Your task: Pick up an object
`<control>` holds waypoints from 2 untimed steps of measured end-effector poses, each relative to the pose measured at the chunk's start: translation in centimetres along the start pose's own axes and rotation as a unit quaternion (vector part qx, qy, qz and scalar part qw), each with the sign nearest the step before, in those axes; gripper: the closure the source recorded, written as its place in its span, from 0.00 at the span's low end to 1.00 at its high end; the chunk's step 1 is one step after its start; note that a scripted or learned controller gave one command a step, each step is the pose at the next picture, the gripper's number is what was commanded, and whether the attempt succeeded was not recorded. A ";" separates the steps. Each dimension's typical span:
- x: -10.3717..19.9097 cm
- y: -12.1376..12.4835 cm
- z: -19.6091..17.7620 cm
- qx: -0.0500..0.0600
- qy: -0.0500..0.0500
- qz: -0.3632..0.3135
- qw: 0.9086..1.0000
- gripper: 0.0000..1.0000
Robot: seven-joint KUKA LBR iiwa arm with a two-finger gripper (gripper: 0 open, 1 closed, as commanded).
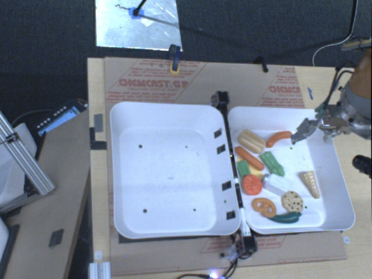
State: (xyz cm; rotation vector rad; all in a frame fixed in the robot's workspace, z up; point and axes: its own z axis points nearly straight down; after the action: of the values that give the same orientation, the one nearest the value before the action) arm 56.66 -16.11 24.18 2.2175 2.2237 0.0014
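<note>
Gripper [300, 134] poised upper right, beside the sausage [279, 138], near the right bin [337, 173] rim. Jaw state impossible to tell. Bare floor along the frame-right wall.

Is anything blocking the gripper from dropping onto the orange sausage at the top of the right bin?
Nothing visible does. The gripper hangs just right of the orange sausage, with bare bin floor between them; the hot dog bun lies on the sausage's far side.

- The brown cardboard sheet [192, 74] under the bins carries red print, seen upside down at its far edge; it looks like "CHEMCAST GP", though the letters are small
- A second red print of the same kind sits at the sheet's far right corner, too blurred to read
- Fainter red print shows along the near edge, unreadable
</note>
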 end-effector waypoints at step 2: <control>4.4 1.2 14.6 -0.001 0.000 -0.001 1.000 1.00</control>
State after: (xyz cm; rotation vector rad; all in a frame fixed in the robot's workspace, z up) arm 57.84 -11.69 9.55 2.2146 2.2239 0.0035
